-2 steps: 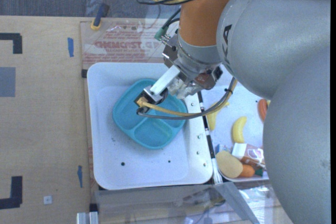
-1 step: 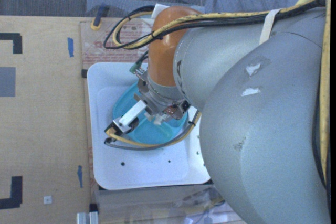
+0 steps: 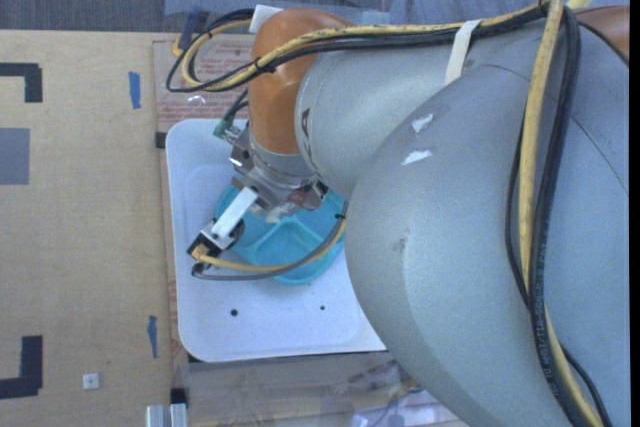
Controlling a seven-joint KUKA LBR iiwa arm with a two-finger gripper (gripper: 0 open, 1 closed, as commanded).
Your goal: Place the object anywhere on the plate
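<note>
A light-blue plate lies in the white bin, in the bin's upper half. My gripper hangs directly over the plate's left part, below the orange wrist band. The wrist hides what is under it. A small reddish patch shows at the gripper's lower edge above the plate; I cannot tell what it is. A white bracket with a black tip sticks out to the lower left of the gripper.
The big grey arm covers the right half of the view and the second bin. A yellow and black cable loops over the plate's front rim. A wooden bench top with black marks and blue tape lies left.
</note>
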